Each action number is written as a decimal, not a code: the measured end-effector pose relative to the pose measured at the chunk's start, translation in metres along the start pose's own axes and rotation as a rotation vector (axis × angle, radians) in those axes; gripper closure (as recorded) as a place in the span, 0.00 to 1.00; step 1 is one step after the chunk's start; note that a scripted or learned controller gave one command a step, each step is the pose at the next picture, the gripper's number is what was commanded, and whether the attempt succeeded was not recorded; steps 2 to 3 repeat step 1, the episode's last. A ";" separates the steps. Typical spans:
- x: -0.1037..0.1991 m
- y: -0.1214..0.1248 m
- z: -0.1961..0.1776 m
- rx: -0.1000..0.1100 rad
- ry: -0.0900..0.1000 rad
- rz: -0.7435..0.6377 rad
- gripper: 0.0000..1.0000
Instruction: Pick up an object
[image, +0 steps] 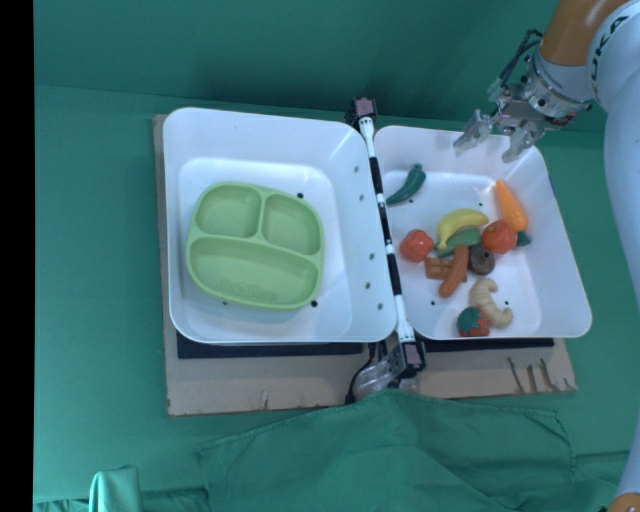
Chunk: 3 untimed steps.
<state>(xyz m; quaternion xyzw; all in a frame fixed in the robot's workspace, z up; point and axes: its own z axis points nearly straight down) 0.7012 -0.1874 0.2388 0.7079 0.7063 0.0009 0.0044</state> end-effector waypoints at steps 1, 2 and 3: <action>-0.001 0.001 -0.014 -0.007 -0.004 0.002 1.00; -0.001 0.001 -0.014 -0.007 -0.004 0.002 1.00; -0.001 0.001 -0.014 -0.007 -0.004 0.002 1.00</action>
